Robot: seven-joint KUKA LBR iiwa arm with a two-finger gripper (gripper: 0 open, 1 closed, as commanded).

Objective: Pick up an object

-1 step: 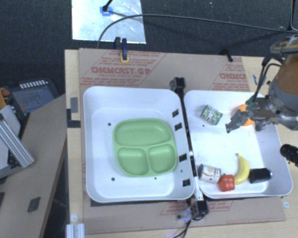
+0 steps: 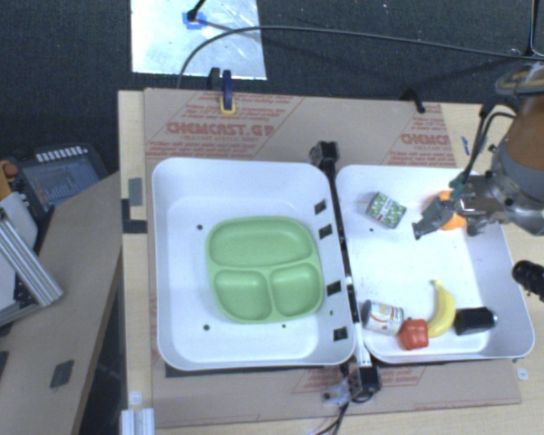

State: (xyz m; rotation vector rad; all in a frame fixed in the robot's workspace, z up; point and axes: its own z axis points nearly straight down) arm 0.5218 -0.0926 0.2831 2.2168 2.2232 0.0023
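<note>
The gripper (image 2: 432,220) is seen above the right bin (image 2: 503,270); jaw state cannot be told. The banana (image 2: 443,308) is judged light, soft, best taken mid-body.

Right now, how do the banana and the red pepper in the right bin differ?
The banana is yellow, long and curved; the red pepper is red, short and rounded. The banana reaches up toward the bin's middle, while the red pepper sits nearer the front wall. Both lie in the right bin, touching, with the gripper away from them.
</note>
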